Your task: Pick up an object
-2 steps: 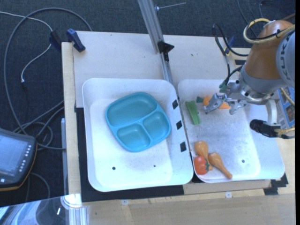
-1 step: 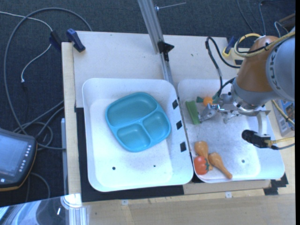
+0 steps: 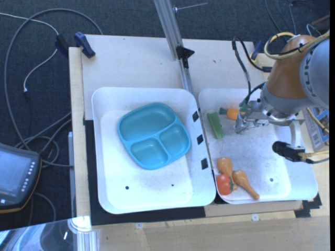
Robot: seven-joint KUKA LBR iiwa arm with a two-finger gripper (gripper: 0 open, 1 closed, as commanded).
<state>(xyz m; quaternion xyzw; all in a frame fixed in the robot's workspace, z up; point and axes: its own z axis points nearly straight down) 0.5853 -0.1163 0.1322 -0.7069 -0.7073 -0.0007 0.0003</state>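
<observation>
Two shallow white bins sit side by side on the bench, and the gripper hangs low over the right bin, near its far edge. The arm comes in from the right and bends down over that bin, which is where the loose items lie, so a pick is probably being tried there.

Closest to the gripper is a small orange piece, just beside it on the far left, seemingly touching or nearly touching the tool. A green block lies a little further left, close to the wall between the bins. Well nearer the camera, by the bin's front left corner, lie a red tomato-like toy and two orange drumstick-shaped toys, bunched together and touching. Far to the left, in the other bin, a blue divided plate rests flat, out of the way.

How far the tool is spread cannot be told from this slanted view, and nothing is clearly seen caught in it. My guess is that the orange piece is the target, being the nearest thing to the tool; it rests on the bin floor, not lifted.
</observation>
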